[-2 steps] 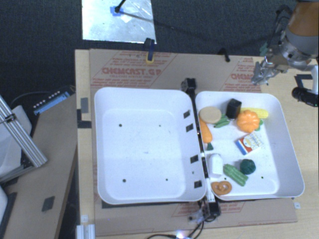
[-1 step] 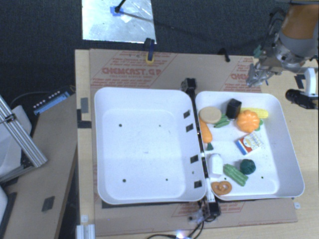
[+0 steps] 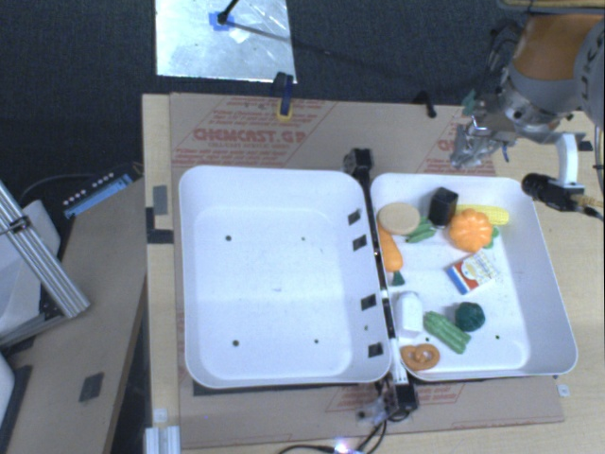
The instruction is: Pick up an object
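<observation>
While the arm [image 3: 553,45] is reaching in cut off at the upper right corner, its gripper [image 3: 470,145] is hanging over the counter [image 3: 246,126] just beyond the right bin [image 3: 548,282]; its grip is too blurred to tell. Toys are lying in that bin: an orange pumpkin [image 3: 471,229], a black block [image 3: 442,205], a carrot [image 3: 390,250] partly hiding under the rim.

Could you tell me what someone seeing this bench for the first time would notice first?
Most likely the cluster of colourful toy food in the right bin, above all the orange pumpkin near its far edge. Beside it the left bin is a plain white expanse. The gripper hangs above the cardboard just beyond the right bin's far rim.
</observation>
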